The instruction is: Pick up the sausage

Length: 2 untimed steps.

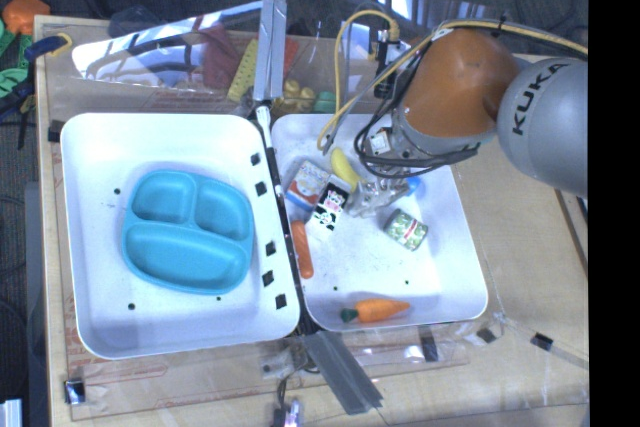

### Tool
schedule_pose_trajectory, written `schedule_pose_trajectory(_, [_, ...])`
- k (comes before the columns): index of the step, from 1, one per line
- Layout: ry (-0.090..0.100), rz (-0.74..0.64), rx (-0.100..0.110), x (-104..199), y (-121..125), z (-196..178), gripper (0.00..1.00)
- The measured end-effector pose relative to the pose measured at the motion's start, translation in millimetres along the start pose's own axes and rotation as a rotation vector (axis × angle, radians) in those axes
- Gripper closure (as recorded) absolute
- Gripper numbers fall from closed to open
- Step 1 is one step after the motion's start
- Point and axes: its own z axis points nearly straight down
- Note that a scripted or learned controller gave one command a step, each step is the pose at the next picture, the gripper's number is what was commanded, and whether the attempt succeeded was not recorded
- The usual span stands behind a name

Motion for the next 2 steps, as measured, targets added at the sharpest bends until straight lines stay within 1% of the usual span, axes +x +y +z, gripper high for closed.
schedule_pose_trajectory(1, [0.0, 0.12, -0.004, 1, 29, 1, 1.0])
schedule_pose_trajectory(2, [0.001, 0.248, -0.006, -63, 61, -2, 1.0])
